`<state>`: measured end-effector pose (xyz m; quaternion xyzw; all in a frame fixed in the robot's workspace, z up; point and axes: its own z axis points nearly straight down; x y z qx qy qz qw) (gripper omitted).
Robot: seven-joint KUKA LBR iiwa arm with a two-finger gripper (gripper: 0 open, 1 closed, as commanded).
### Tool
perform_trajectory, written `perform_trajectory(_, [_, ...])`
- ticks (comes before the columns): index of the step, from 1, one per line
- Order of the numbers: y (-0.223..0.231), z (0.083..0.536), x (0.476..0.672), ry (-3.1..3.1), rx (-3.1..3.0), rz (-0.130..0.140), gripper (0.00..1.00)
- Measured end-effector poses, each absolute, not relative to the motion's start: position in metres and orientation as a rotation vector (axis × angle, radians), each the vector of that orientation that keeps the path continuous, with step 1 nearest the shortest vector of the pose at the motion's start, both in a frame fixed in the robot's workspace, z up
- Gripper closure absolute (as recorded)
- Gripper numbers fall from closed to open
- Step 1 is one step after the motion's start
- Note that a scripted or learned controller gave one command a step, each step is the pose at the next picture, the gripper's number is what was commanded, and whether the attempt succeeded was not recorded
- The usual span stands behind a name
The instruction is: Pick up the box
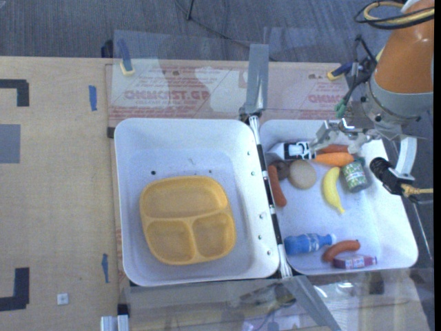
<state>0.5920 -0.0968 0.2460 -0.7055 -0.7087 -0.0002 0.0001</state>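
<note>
Loads of clutter around the small black-and-white box (298,149) at the right bin's (386,250) back edge, so the open, empty metal gripper (339,135) beside it might snag the orange carrot (333,159) instead.

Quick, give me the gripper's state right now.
Gripper: cannot be told; it hangs over the far end of the right bin, above the carrot, and nothing shows as held.
</note>
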Motion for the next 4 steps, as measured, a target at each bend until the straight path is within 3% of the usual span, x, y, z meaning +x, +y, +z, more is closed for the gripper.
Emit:
perform_trajectory(1, [-0.146, 0.093, 0.538, -2.243, -2.202, -0.003, 0.00])
perform_trajectory(2, [-0.119, 0.087, 0.662, -2.424, -1.964, 0.027, 0.00])
perform_trajectory(4, [-0.120, 0.087, 0.662, -2.364, -2.027, 0.023, 0.00])
